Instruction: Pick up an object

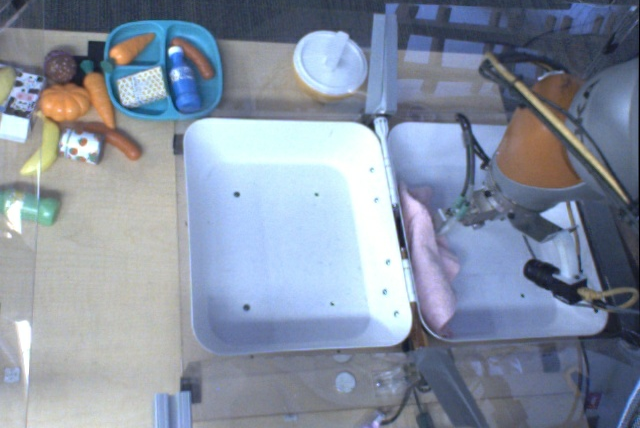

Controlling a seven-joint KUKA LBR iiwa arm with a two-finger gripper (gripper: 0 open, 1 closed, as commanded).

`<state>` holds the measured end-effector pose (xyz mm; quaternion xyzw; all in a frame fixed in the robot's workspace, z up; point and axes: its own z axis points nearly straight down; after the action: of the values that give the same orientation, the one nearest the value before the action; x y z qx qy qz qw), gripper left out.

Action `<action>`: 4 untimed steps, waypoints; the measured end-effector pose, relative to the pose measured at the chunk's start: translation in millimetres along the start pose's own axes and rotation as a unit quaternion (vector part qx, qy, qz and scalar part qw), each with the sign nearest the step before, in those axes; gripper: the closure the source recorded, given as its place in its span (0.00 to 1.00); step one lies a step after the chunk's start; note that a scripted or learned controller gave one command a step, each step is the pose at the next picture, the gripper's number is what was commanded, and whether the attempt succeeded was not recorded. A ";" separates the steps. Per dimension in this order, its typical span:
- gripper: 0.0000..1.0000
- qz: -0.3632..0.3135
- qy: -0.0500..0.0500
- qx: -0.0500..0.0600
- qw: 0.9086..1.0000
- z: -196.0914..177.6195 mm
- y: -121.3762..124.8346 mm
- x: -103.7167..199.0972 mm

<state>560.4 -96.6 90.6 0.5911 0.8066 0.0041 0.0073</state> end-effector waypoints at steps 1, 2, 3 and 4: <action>0.00 0.006 0.002 0.005 1.000 -95.1 50.9 24.9; 0.00 -0.053 0.002 0.003 0.999 -6.1 18.7 0.0; 0.00 -0.035 0.002 0.001 0.999 -1.9 28.5 -17.8; 0.00 -0.092 0.000 -0.002 0.996 -2.0 -30.4 -8.5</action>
<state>533.9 -113.9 92.1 0.5145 0.8574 0.0046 0.0090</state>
